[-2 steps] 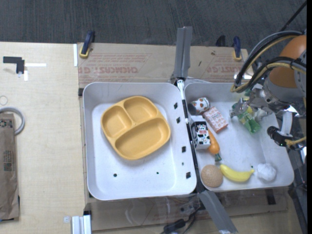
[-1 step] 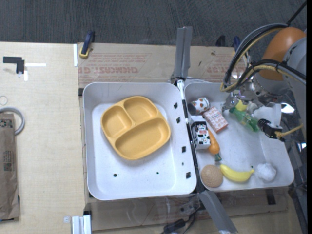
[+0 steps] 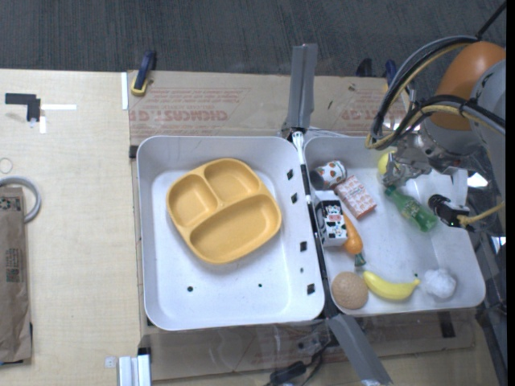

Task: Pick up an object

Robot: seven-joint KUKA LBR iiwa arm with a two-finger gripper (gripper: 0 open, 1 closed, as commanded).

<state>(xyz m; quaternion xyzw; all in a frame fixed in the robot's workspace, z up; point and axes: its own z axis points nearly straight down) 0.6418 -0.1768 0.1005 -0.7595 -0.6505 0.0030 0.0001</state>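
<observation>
My gripper [image 3: 400, 172] hangs over the back right part of the right bin [image 3: 459, 252], just above the near end of a green bottle [image 3: 414, 211]. A small yellow object [image 3: 384, 163] lies right beside it on the left. The wrist and its cables hide the tip. Also in this bin are a pink box [image 3: 356, 197], a small white and red toy [image 3: 330, 171], a black and white carton [image 3: 331, 220], an orange carrot [image 3: 352, 239], a banana [image 3: 391, 286], a tan ball [image 3: 349, 290] and a white fluffy ball [image 3: 439, 283].
The left bin [image 3: 161, 280] holds a yellow divided plate [image 3: 224, 209]. A grey divider bar [image 3: 301, 87] runs back between the bins. Cardboard [image 3: 209, 103] lies behind them. The arm's orange band [image 3: 475, 67] and black cables [image 3: 402, 79] hang over the right bin's back corner.
</observation>
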